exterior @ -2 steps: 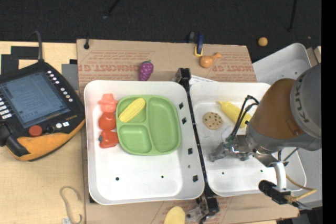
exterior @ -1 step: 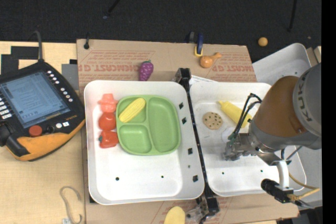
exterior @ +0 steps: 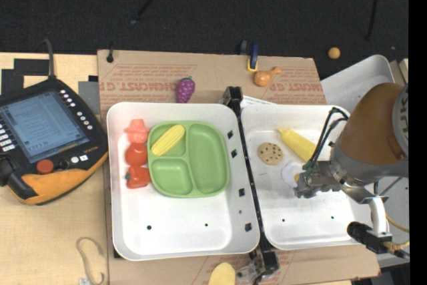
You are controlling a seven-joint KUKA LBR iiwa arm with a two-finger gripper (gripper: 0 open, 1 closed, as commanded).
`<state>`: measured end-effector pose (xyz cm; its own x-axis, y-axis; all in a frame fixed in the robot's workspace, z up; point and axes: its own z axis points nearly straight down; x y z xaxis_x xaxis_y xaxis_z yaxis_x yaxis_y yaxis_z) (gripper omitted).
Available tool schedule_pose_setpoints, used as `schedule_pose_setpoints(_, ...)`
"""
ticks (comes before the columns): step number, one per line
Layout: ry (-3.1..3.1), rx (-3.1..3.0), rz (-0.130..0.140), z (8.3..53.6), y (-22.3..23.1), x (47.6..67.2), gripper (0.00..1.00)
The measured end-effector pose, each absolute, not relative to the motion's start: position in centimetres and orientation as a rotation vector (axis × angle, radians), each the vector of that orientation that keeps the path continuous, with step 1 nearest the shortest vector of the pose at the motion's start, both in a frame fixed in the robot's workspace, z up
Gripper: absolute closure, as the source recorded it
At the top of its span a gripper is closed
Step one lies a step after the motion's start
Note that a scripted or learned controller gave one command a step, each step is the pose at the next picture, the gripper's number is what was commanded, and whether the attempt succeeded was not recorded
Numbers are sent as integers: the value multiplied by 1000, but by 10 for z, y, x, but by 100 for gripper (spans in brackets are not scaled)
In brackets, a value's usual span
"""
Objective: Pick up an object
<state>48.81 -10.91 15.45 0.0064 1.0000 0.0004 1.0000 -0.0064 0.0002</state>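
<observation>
The right bin (exterior: 313,230) holds a round chocolate-chip cookie (exterior: 270,153) and a yellow mustard bottle (exterior: 297,142) lying on its side. My gripper (exterior: 305,187) hangs low in this bin, just below and right of the cookie, near a pale round object (exterior: 291,175) on the bin floor. The arm's orange band (exterior: 372,127) covers the bin's right side. In the left bin (exterior: 173,223) lies a green divided plate (exterior: 189,158) with a yellow corn cob (exterior: 166,139) on it. Red and pink toy foods (exterior: 136,153) lie left of the plate.
A purple grape bunch (exterior: 185,89) and an orange gourd-shaped toy (exterior: 265,76) lie on the cardboard behind the bins. A yellow object (exterior: 222,273) sits at the front edge. The teach pendant (exterior: 47,137) rests far left. A small orange ball (exterior: 333,53) lies at the back right.
</observation>
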Motion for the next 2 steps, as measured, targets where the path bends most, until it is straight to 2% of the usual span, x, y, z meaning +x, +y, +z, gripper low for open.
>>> schedule_pose_setpoints(2, -2222, -2222, -2, 229, -109, 490, 100)
